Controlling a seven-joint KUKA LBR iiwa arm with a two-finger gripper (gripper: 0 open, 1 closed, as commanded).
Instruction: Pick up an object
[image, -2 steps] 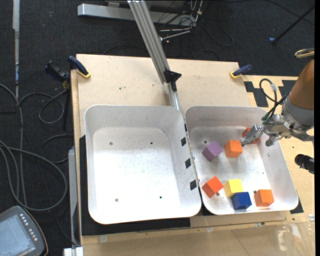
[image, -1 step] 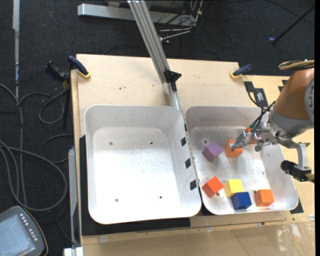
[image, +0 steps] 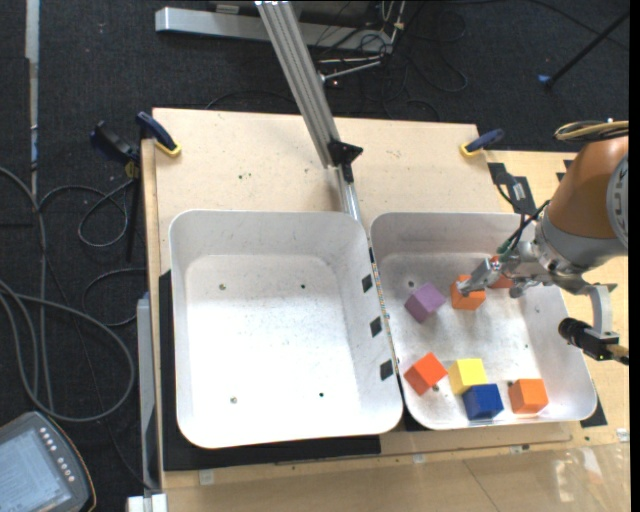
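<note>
- Step in hand: grasp attempt. Tool (image: 483, 283) sits low in the right bin (image: 560, 345), at its far-right part, with an orange block (image: 466, 294) right at its tips.
- Tool state: fingers too small and blurred to read; cannot tell whether they are open, closed, or gripping the block. The block looks to rest at the tool's left end, touching or just beside it.
- Next move, as a judgement: if the block is between the fingers, a firm close and a straight lift; if merely beside them, a small shift left to centre on it first.
- Right bin contents: the orange block by the tool; a purple block (image: 425, 301) just left of it; along the near side an orange cube (image: 427, 372), a yellow block (image: 466, 374), a blue block (image: 483, 401) and another orange block (image: 528, 396).
- Left bin (image: 200, 250): white floor with dark specks; no blocks seen in it.
- Worktop (image: 250, 150): pale board carrying both bins side by side.
</note>
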